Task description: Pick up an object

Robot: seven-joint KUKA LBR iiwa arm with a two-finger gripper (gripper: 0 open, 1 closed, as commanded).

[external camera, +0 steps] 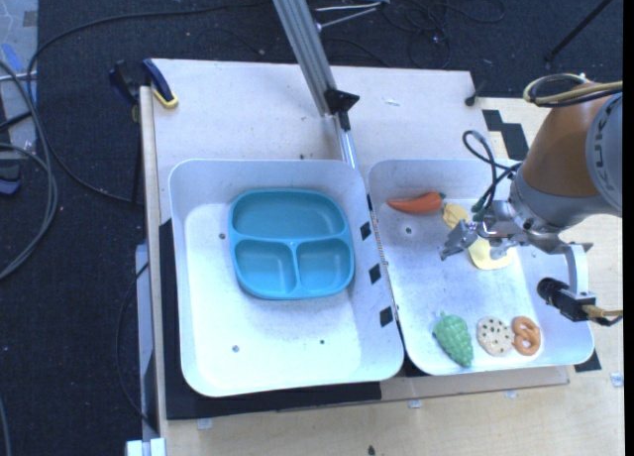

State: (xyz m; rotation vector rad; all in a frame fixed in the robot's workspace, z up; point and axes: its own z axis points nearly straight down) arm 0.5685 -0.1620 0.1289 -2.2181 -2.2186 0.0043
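You see two shallow white bins side by side on the pale table (416,92). The left white bin (198,345), at centre left of the frame, carries a blue plastic three-compartment tray (291,243). The right white bin (555,340), at centre right, carries the loose objects: an orange toy carrot (417,203) near its upper edge, a pale yellow flat piece (491,256) at its middle, and along its lower edge a green knobbly toy vegetable (454,338), a round speckled cookie (493,336) and a brown pretzel (526,335) in a row. The grey arm with the orange band (575,162) enters from the right of the frame, and its pincer (466,238) sits low over the right bin, just beside the yellow piece and below the carrot. You cannot tell from this view how wide the pincer stands, and nothing is seen gripped in it.
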